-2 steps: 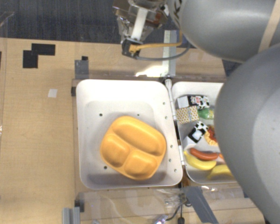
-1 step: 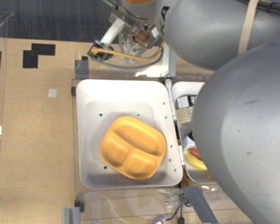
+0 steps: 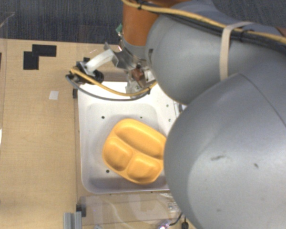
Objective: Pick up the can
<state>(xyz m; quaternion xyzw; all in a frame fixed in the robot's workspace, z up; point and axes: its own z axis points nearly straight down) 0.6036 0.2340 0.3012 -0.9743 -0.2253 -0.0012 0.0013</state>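
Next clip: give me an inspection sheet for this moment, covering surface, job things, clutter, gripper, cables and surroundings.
Surface: white bin on a tan bench; much of it is covered by the grey arm.
Job's things: can, nothing seen.
Clutter: a yellow lobed object lies in the bin, partly under the arm.
Gripper: the gripper hangs over the bin's far rim below the orange band; nothing seen held.
Cables: a yellow hose loops past the bin's far edge; a second one runs along the arm, held by a strap.
Surroundings: black marks on the bench, dark carpet beyond.
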